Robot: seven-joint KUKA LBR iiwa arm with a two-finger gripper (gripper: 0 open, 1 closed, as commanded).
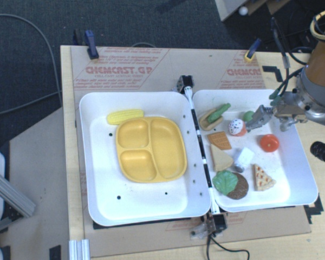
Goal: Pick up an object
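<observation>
My gripper (pixel 271 122) hangs over the upper right part of the right bin (pixel 306 169), open, with nothing between its fingers. A red tomato (pixel 269 143) lies just below it in the view. A white dotted ball (pixel 236 126) and a small green piece (pixel 248 115) sit by the left fingertip (pixel 253 122). The bin also holds a green pod on a bun (pixel 214 116), an orange cracker (pixel 219 140), a tan slice (pixel 222 160), a white cube (pixel 244 157), a pizza wedge (pixel 262 177) and a brown patty with lettuce (pixel 232 184).
The left bin (pixel 95 161) holds a yellow divided plate (pixel 150 148) and a corn cob (pixel 125 116) behind it. A black-and-white clamp strip (pixel 197 140) runs between the bins. The arm and its cables crowd the right bin's far right edge.
</observation>
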